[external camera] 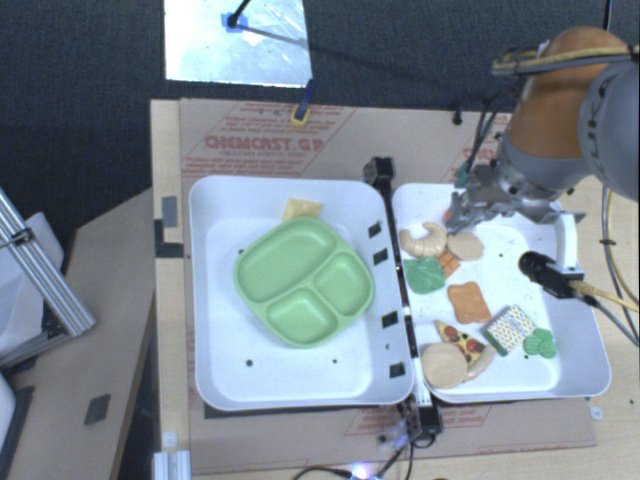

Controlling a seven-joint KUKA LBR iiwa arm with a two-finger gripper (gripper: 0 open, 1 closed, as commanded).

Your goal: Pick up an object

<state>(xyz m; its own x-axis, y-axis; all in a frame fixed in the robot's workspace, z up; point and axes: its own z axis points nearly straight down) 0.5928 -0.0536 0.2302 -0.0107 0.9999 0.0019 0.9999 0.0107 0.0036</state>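
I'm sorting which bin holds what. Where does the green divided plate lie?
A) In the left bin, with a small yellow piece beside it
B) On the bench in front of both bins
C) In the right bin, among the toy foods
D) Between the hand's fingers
A: the green divided plate lies flat in the left bin, with the small yellow piece at its far edge.

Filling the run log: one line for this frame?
arm: over right bin | gripper: above croissant, fingers unclear | left bin: green tray | grasp: none seen
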